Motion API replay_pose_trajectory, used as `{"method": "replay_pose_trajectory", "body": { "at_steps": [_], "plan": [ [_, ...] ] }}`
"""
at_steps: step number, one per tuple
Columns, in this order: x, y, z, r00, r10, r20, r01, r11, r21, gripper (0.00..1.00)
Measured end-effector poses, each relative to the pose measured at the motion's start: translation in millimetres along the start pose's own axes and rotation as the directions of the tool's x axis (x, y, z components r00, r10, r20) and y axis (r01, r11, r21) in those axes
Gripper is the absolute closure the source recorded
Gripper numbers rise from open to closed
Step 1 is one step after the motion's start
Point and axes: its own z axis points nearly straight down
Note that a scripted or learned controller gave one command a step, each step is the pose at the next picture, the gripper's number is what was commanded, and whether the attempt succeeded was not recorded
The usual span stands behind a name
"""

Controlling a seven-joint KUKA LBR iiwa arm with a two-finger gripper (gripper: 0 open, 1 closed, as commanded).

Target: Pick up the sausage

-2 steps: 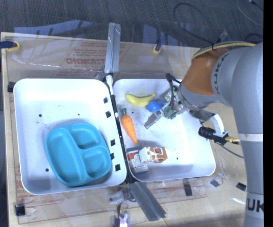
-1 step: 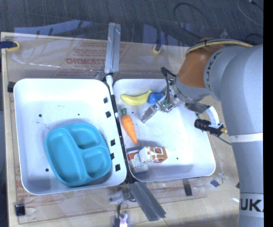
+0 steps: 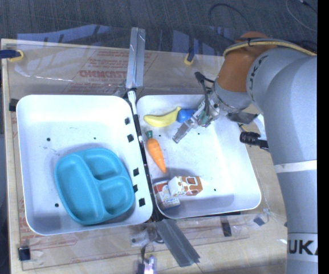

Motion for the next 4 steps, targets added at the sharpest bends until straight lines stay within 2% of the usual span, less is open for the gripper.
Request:
{"method": "replay_pose_trajectory", "body": {
  "at_steps": [1, 3, 4],
  "plan": [
    [-1.8, -2.7, 16.4, 1.0, -0.02, -0.002, 0.02, 1.0, 0.005, 0.0],
    [-2.8, -3.4, 1.7, 0.995, -0.098, 0.005, 0.098, 0.995, 0.002, 0.0],
    [42.9, -57.0, -2.1, 0.989, -0.143, 0.032, 0.144, 0.989, -0.031, 0.0]
  ]
}}
